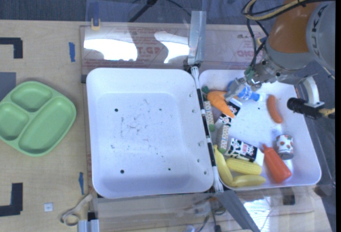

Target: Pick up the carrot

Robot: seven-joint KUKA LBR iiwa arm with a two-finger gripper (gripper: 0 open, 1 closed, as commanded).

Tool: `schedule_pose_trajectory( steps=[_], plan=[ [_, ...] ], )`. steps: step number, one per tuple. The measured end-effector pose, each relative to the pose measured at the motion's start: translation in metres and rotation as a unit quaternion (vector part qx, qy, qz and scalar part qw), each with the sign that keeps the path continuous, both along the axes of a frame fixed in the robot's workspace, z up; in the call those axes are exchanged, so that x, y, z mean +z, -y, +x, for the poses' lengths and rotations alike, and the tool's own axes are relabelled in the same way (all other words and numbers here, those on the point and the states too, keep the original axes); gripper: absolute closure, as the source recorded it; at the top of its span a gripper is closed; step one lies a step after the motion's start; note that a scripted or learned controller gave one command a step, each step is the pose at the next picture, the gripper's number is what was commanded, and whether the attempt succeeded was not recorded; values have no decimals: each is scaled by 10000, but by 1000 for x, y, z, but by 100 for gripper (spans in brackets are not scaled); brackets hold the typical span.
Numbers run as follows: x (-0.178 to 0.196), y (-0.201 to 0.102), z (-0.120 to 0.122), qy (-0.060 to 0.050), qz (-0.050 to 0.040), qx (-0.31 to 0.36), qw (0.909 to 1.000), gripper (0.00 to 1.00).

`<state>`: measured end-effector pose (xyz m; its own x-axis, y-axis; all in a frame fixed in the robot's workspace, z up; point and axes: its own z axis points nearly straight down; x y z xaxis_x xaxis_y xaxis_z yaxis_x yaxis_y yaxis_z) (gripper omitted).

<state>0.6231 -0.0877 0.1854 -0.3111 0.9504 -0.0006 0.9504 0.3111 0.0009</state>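
We see the gripper [249, 80] low over the far part of the right bin [309, 135], under the grey arm [298, 23] with its orange band. Whether it is wide or narrow we cannot tell, because the view from above is too blurred there. Just left of it lies a small bottle with a blue cap [241, 90]; it seems to touch the gripper, but we cannot say that it is gripped.

The carrot [219, 102] lies further left, in the far left part of the same bin, close to the wall between the two bins, with its thin end pointing near and right. It is near the gripper but apart from it.

Right of the carrot there is a small sausage [274, 109]. Nearer to us we see a black and white box [244, 150], a banana [222, 166], a corn cob [244, 166], a red-orange pepper [277, 166] and a small spotted can [284, 144].

The left bin [144, 129] stands beside it. Far left on the bench [48, 55] rests a green divided plate [34, 117].
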Motion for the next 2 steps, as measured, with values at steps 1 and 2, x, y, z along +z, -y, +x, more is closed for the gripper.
schedule_pose_trajectory(
  steps=[1,2],
  plan=[
    [-62,11,-18,13,0,-206,9998,0],
    [-97,28,-59,-2,3,-649,9979,0]
  ],
)
